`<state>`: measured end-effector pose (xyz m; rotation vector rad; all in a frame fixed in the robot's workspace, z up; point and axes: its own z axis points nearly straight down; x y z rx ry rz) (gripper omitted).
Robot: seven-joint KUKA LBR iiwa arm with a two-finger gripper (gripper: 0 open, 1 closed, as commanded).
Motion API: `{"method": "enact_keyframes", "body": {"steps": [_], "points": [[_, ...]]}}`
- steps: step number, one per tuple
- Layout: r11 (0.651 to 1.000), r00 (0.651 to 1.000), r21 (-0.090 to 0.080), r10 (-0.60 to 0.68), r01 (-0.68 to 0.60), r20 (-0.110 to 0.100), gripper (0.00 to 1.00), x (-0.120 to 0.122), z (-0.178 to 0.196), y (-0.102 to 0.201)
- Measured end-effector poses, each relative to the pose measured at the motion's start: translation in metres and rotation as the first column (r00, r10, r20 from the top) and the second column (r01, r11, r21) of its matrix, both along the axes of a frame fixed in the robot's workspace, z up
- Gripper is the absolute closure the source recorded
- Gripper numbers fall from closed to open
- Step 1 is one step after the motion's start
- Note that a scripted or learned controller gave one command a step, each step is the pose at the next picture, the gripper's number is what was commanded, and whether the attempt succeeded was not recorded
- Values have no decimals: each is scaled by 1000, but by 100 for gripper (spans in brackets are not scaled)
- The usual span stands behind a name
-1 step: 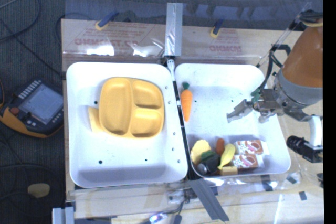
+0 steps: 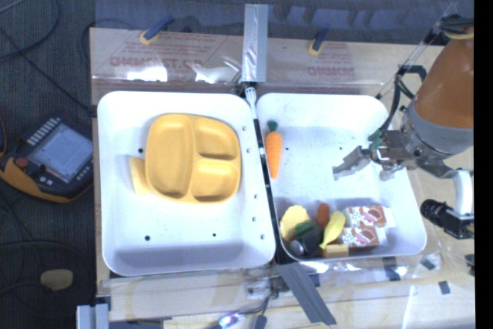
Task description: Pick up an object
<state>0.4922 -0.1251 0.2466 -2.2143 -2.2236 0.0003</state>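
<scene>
In the right bin (image 2: pixel 323 115), a toy carrot (image 2: pixel 273 152) lies by the left wall. Along the front wall sits a pile: a yellow banana (image 2: pixel 333 226), a red and white carton (image 2: pixel 364 227), a yellow piece (image 2: pixel 292 220), a dark green piece (image 2: pixel 305 232) and a small red piece (image 2: pixel 323 211). My gripper (image 2: pixel 368 167) hangs over the bin's right half, above bare floor, behind the pile and to the right of the carrot. It is open, its fingers (image 2: pixel 348 163) spread apart with nothing between them.
The left bin (image 2: pixel 123 243) holds a yellow divided plate (image 2: pixel 192 156) lying over a pale yellow flat piece (image 2: pixel 138 174). A metal strip (image 2: pixel 255 42) stands behind the wall between the bins. A handheld pendant (image 2: pixel 48 158) lies on the floor at left.
</scene>
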Motion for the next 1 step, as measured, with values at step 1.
{"method": "enact_keyframes", "body": {"steps": [1], "points": [[998,998,0,61,-61,0,0,-9,-95,-49]]}}
